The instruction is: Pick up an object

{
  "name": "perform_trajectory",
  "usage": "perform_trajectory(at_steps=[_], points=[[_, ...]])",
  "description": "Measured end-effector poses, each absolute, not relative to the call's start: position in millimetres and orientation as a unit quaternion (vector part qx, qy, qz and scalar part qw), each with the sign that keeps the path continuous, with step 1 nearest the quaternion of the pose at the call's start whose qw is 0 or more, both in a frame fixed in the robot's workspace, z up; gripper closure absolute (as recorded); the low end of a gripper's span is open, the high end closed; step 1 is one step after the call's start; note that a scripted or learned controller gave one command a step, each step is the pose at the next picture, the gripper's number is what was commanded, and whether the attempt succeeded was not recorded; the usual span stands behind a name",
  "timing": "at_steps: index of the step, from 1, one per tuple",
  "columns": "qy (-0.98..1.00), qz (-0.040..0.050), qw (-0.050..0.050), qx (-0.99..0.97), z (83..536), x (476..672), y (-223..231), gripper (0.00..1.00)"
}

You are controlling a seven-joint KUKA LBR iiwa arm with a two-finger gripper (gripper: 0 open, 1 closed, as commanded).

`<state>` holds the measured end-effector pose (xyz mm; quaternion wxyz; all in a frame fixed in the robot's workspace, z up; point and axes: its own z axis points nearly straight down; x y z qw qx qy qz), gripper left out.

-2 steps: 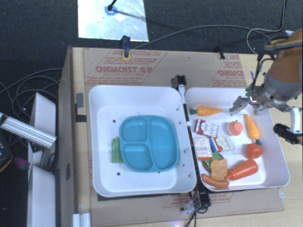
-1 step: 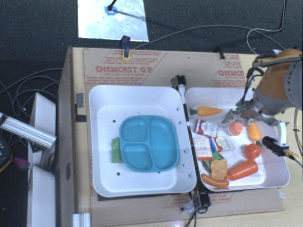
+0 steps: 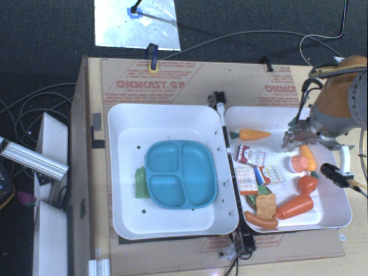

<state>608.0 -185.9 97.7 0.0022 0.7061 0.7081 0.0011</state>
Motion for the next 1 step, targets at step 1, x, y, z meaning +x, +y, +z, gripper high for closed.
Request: perform_trajectory(at_steps=[1], points=[[0.708, 0.0011, 0.002, 0.706, 97.6, 607.9, -185.9, 0.0]])
